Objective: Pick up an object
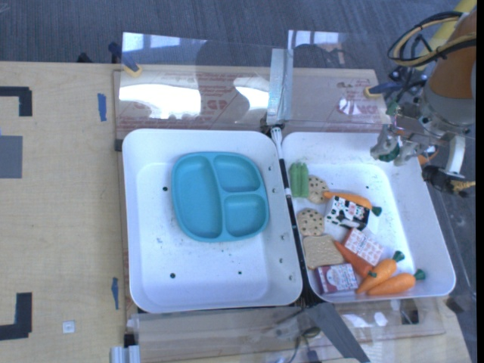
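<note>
Pre-grasp step, nothing picked yet. Gripper [395, 148] sits at upper right of frame, over the back rim of the right bin [423, 203]; can't tell its state from this angle, nothing visibly held. Candidates piled lower-centre of that bin: carrots [389, 275], cow-print box [347, 215], crackers [309, 221], green piece [299, 179]. Left bin [144, 203] has just a blue tray [219, 195]. Next imo: move down-left over pile, pick an isolated item, e.g. the green piece, descend.

floor: dark grey carpet [227, 6], 12 o'clock
bench: light wood top [53, 203] w/ black marks, 9 o'clock
light: glare on clear panels [197, 89], approx 12 o'clock
</note>
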You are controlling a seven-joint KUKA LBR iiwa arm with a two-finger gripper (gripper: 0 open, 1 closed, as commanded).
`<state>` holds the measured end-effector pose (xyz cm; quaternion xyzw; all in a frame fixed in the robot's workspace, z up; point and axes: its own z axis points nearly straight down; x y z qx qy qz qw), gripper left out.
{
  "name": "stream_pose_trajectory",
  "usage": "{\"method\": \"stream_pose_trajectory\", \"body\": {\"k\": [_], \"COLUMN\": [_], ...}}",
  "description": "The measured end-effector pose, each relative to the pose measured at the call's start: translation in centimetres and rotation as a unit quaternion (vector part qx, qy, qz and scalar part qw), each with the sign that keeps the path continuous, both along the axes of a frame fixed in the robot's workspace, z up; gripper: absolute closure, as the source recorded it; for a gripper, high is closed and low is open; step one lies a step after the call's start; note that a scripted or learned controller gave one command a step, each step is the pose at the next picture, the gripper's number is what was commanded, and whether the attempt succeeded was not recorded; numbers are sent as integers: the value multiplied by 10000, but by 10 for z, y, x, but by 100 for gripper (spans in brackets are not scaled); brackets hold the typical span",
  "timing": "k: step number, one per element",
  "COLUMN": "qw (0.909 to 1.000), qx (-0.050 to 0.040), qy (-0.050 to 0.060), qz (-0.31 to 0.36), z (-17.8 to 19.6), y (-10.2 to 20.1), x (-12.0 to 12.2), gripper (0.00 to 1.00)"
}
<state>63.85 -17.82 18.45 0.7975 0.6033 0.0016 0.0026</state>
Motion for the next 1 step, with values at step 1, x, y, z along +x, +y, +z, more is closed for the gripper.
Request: {"method": "stream_pose_trajectory", "body": {"k": [1], "qw": [9985], "qx": [17], "qy": [33], "qz": [540], "z": [26], "y": [59], "x": [-28], "gripper": [100]}}
